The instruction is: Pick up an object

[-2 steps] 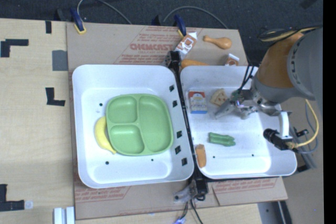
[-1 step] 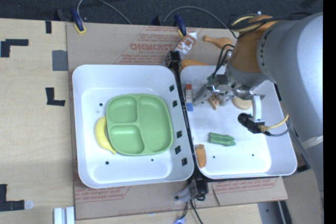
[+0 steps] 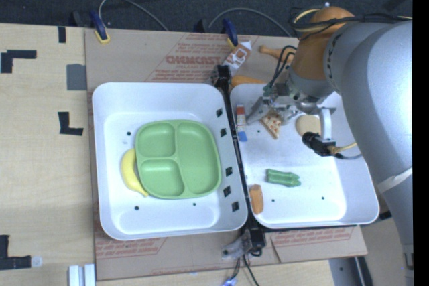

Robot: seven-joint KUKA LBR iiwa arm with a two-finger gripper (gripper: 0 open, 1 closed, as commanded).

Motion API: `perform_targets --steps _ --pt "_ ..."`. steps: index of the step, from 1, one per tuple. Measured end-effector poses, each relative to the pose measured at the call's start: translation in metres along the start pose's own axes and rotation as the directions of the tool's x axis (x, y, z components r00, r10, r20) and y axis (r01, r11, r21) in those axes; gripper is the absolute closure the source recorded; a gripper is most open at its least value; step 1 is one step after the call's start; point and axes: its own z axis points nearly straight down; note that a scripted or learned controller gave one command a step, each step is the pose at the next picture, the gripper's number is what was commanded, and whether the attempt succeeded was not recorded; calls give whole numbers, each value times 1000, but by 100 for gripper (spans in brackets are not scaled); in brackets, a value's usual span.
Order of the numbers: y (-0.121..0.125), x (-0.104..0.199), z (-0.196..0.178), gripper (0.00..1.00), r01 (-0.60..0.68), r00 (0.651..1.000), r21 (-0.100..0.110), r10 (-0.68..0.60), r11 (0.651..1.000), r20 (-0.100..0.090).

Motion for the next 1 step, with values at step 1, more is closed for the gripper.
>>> perform_targets --steps 1 --pt "1 2 -10 100 2 1000 -2 -2 1000 -2"
